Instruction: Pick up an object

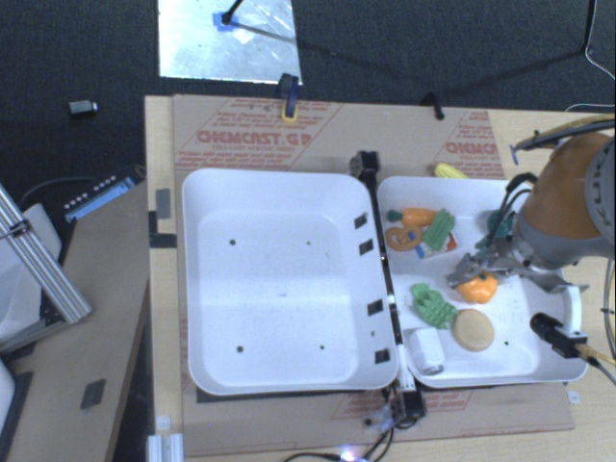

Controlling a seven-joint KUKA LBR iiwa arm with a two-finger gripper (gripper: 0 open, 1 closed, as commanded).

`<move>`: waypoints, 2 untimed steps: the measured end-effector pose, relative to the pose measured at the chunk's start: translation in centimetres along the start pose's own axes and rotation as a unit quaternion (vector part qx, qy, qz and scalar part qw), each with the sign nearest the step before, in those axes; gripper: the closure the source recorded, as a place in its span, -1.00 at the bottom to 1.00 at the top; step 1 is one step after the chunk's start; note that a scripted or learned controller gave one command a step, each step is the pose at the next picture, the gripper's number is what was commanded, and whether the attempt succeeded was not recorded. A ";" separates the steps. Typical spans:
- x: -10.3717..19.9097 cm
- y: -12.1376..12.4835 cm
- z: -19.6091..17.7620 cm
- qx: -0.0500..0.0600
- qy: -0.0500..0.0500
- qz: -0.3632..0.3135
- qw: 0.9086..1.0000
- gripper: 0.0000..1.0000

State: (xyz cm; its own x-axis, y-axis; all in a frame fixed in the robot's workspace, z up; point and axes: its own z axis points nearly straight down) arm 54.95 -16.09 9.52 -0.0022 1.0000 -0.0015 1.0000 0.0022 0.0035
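Note:
My gripper [472,271] hangs low over the middle of the right bin [520,366], reaching in from the right. Directly under its tip lies a small orange object [479,289], touching or nearly touching it; the view does not let me tell whether it is held. Close by in the same bin are a tan round object [473,330], a green lumpy toy [433,306], a white cylinder [426,348], an orange carrot-like piece [417,217], a green ridged piece [441,230] and an orange ring [402,241].
The left bin [207,258] stands beside the right one, with a black divider [382,258] between them. A yellow piece [449,171] rests at the right bin's far rim. A teal item [498,222] sits half hidden by the wrist. The arm [573,205] covers the bin's right side.

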 end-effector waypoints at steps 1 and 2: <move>7.8 3.5 -4.8 -0.002 0.001 -0.005 1.000 1.00; 13.6 7.5 -9.2 -0.003 0.002 -0.005 1.000 1.00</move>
